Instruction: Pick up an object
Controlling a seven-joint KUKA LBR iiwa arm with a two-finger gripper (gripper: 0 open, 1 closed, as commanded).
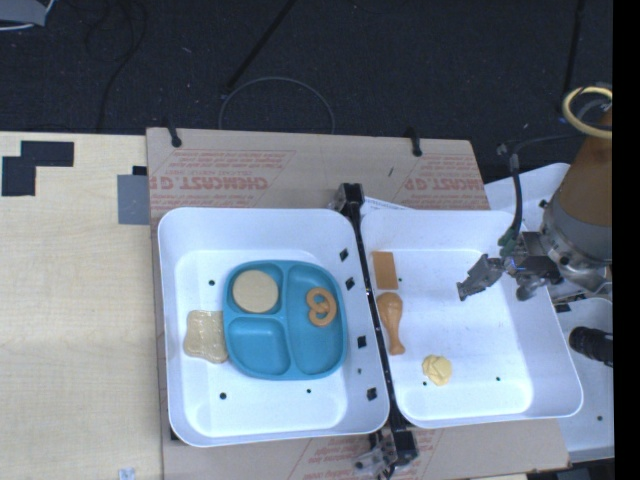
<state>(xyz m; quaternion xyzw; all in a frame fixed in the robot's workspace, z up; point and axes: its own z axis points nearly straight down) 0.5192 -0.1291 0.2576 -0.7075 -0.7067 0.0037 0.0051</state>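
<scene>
Over right bin [560, 388], arm (empty) [590, 208]

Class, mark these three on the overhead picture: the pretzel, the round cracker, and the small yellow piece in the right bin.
pretzel [321, 308]: camera view, on its looped middle, in the blue tray.
round cracker [254, 291]: camera view, centre of its flat top.
small yellow piece [436, 369]: camera view, middle of its lumpy top.

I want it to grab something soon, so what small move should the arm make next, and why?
Probably shift the gripper left and down toward the yellow piece in the right bin. The gripper hangs over bare bin floor, and that piece lies alone, away from the walls.
</scene>
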